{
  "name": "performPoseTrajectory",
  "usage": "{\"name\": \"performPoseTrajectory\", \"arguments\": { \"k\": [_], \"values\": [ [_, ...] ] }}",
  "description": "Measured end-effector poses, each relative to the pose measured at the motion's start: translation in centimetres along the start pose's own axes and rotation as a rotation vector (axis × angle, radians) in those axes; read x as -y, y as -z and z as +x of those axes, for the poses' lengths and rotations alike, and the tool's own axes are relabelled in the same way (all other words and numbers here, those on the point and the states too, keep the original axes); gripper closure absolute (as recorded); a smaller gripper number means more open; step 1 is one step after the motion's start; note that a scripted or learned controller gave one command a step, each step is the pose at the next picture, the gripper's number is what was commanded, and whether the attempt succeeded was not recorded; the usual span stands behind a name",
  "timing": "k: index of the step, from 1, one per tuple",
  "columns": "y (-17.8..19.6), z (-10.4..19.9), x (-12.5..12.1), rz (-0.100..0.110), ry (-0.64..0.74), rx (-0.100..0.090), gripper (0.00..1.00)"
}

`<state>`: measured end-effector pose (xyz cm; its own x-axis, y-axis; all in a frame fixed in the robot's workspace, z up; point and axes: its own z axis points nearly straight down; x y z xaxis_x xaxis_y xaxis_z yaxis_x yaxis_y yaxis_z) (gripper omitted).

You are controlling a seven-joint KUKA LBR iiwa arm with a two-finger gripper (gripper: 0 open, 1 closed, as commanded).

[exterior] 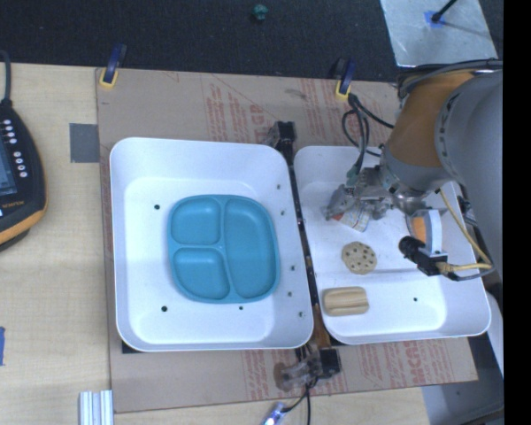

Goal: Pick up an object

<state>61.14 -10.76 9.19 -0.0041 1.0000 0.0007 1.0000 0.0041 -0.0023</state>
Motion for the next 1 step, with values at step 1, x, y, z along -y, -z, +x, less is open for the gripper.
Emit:
{"name": "performPoseTrajectory", "arguments": {
  "k": [1],
  "values": [
    [0.05,-1.52,-4.51,0.0,0.002,0.0,0.0]
  ]
}}
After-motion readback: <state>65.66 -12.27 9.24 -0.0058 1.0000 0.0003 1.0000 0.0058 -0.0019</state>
